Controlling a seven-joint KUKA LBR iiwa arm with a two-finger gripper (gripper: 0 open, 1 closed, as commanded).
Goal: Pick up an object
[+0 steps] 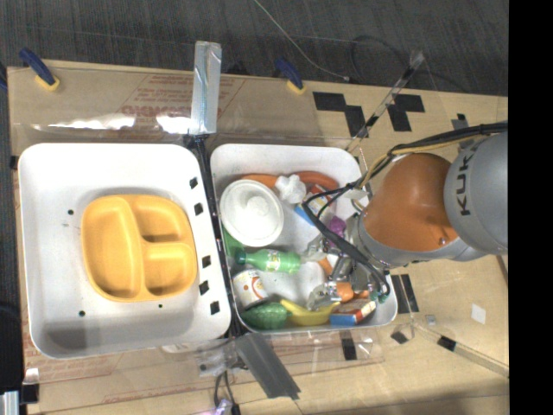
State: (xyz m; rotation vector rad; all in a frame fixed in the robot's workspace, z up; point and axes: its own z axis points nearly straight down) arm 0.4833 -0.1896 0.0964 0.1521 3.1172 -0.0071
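Observation:
The right bin [259, 156] is crowded with small objects: a white bowl [251, 212], a green bottle [270, 262], a white and orange cup [248, 286], a yellow banana [307, 313], a green vegetable [266, 316], orange pieces [320, 181] at the back and a blue item [308, 215]. My gripper [333, 282] reaches down into the bin's near right corner, its metal fingers [322, 296] among the banana and small orange and blue items [350, 305]. The orange wrist band [415, 201] sits above it. No object visibly sits between the fingers.
The left bin [43, 232] holds a yellow divided tray [138, 246]. Black cables [333, 223] trail from the wrist over the right bin. Cardboard and tape surround both bins; blue clamps [40, 67] sit at the back edge.

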